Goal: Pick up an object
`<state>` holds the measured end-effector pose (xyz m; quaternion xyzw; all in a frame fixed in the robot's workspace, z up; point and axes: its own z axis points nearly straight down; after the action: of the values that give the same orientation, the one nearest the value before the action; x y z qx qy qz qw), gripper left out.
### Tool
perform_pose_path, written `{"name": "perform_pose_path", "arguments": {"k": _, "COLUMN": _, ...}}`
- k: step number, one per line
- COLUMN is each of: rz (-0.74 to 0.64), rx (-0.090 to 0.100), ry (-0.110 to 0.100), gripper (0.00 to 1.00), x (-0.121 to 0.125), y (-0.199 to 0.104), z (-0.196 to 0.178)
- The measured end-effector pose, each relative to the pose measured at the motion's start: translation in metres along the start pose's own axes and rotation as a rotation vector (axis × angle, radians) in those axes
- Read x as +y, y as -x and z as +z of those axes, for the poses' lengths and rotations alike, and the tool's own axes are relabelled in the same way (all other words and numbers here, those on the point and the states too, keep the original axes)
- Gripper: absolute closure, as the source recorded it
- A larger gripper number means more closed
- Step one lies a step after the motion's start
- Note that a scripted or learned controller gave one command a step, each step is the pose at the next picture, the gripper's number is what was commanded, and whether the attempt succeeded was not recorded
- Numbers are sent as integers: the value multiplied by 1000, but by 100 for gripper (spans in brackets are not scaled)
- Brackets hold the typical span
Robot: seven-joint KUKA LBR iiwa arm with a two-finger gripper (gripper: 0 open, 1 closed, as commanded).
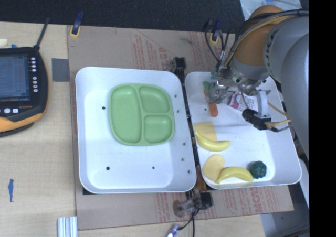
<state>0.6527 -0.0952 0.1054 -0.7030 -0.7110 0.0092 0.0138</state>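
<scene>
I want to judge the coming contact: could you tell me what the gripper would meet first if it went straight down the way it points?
Most likely the small orange carrot-like piece lying just under the gripper in the right bin; depth is unclear from this slanted view.

Arm [286, 47]: grey, enters from the right side of the view, angled down and leftward. Orange band [257, 39] visible above the wrist, upper right. Wrist pointed steeply downward; cables run along it. Claw [214, 94] positioned low, at the far left end of the arm. Finger spacing obscured by the wrist housing; state undetermined.
</scene>
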Motion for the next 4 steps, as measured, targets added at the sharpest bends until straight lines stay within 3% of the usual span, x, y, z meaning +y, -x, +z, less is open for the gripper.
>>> {"name": "perform_pose_path", "arguments": {"k": 1, "rz": 5, "rx": -7, "ry": 29, "gripper": 100, "x": -55, "y": -64, "z": -93}}
{"name": "perform_pose_path", "arguments": {"k": 2, "rz": 6, "rx": -7, "ry": 27, "gripper": 0, "x": -55, "y": -64, "z": -92}}
{"name": "perform_pose_path", "arguments": {"k": 3, "rz": 10, "rx": -8, "ry": 30, "gripper": 0, "x": -37, "y": -14, "z": -85}}
{"name": "perform_pose_path", "arguments": {"k": 4, "rz": 7, "rx": -9, "ry": 28, "gripper": 0, "x": -56, "y": 36, "z": -47}}
